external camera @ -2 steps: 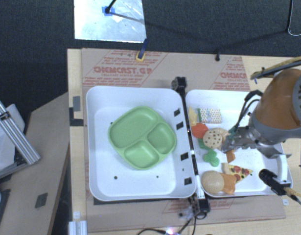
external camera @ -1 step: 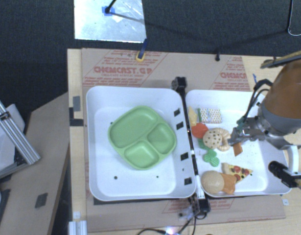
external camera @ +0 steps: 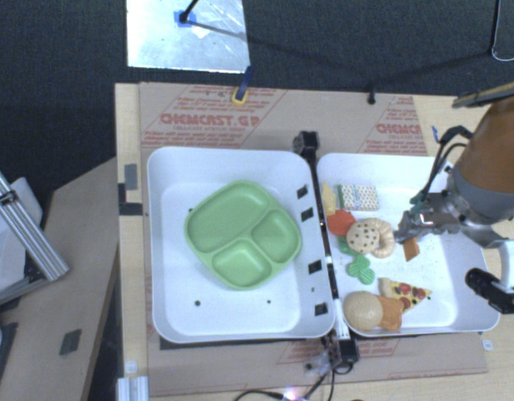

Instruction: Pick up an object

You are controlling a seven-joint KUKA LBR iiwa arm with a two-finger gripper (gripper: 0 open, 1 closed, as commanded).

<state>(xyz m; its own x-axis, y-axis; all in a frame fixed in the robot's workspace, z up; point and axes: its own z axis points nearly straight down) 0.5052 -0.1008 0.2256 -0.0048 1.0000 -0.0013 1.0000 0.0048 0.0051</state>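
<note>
So the arm comes in from the right over the right bin, and the jaws sit low in the middle of that bin. Honestly can't tell if they're apart or together, it's too small and dark there. A little brown piece is right under the tips, maybe touching, can't say it's gripped. The cookie is just left of the jaws, close but apart. Around it: a red piece touching its left side, a sprinkled wafer up top, something yellow beside that, a green bit below. Pizza slice and a bun sit nearer the front edge, clear of the jaws. Left bin has a green divided plate lying flat, well away from everything, all on the bench
</note>
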